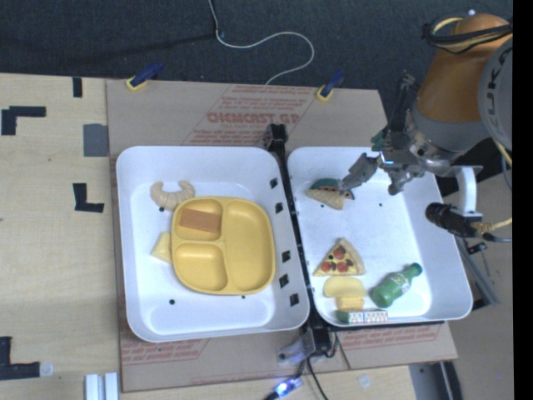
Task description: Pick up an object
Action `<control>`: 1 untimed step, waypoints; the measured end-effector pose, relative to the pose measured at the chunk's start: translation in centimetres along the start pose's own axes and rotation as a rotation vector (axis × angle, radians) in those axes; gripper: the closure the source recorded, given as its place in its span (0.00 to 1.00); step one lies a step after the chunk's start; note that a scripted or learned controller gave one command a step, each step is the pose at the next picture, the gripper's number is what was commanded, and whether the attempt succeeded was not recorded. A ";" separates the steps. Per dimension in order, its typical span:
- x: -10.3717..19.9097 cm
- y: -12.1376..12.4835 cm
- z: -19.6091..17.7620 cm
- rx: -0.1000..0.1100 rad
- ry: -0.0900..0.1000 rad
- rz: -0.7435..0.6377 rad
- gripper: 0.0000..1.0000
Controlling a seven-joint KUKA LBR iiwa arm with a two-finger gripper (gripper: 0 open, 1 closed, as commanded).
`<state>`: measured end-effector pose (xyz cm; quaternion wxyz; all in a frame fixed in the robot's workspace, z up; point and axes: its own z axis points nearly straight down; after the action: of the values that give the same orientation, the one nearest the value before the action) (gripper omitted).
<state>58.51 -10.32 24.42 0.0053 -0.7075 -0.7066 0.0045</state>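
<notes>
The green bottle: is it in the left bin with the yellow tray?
No, the green bottle lies in the right bin, near its front corner.

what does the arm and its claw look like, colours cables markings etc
The grey KUKA arm has a broad, rounded orange band above the wrist, with dark lettering partly visible on its grey casing at the frame's right edge. Thin dark cables loop over the band. Below sits a dark metallic wrist block and a slim grey two-finger claw. A black cylindrical part juts out beside a white bracket.

Looking like a robotics lab: KUKA arm (466,65) reaching over two white bins (133,223) sitting on cardboard (241,115) w/ clamps (144,76), cable (250,40) trailing, toy food lying in bins.
</notes>
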 end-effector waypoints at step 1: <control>0.0 0.2 -0.7 -0.012 -0.001 -0.003 0.00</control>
<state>58.74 -10.31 25.09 0.0005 -0.7066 -0.7077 0.0007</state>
